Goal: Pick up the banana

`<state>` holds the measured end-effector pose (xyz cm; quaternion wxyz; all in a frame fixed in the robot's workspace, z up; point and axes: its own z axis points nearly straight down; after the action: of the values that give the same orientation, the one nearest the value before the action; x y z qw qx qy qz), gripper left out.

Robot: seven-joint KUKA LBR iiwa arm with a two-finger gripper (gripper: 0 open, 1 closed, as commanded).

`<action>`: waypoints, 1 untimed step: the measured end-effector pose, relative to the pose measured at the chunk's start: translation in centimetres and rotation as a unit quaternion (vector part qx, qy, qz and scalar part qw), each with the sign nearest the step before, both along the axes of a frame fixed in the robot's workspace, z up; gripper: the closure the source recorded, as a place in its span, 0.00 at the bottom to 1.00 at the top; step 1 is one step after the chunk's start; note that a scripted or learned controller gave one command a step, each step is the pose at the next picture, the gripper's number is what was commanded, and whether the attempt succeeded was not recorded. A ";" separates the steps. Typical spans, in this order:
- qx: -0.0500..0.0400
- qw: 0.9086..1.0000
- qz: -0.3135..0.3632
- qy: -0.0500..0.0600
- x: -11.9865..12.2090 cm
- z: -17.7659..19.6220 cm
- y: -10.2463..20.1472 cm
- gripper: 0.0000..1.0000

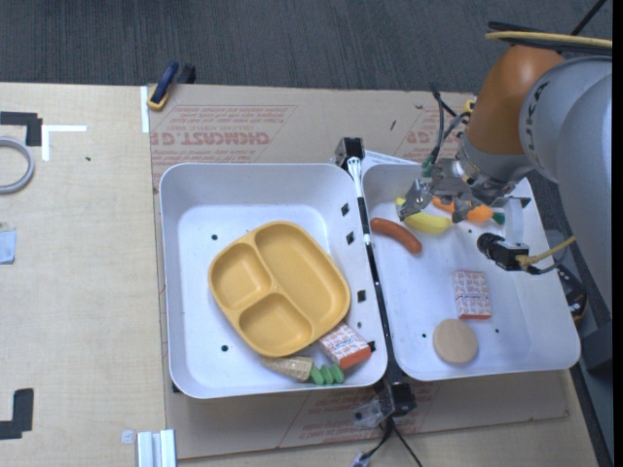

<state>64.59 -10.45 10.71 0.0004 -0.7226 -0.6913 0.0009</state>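
On the left part of the bench (78, 290) lies bare tan board, with a blue clip (164, 84) near its far edge. The left bin (190, 188) holds a yellow divided plate (279, 288) at its middle; along the near wall beside the plate lie a pale bread-like piece (290, 367), a small green item (329, 375) and a small red and white box (343, 343) with an orange piece just next to it. Past the clipped seam, the right bin (545, 343) has a red sausage (396, 234) close to its left wall, a printed red and white packet (471, 294) near its middle and a round tan cookie (455, 341) toward the near edge. The banana (428, 223), short and yellow, lies on the bin floor in the far part, just right of the sausage. The hand (424, 199) hangs directly above the banana's far side, beneath the orange-banded arm (545, 95); whether it is parted or closed, I cannot tell, and nothing is seen gripped in it. A small orange toy (479, 214) sits just right of the banana.
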 end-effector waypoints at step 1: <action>0.001 1.000 0.000 0.000 0.1 1.2 0.0 1.00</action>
<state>64.68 -10.44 11.94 0.0013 -0.7224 -0.6914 0.0006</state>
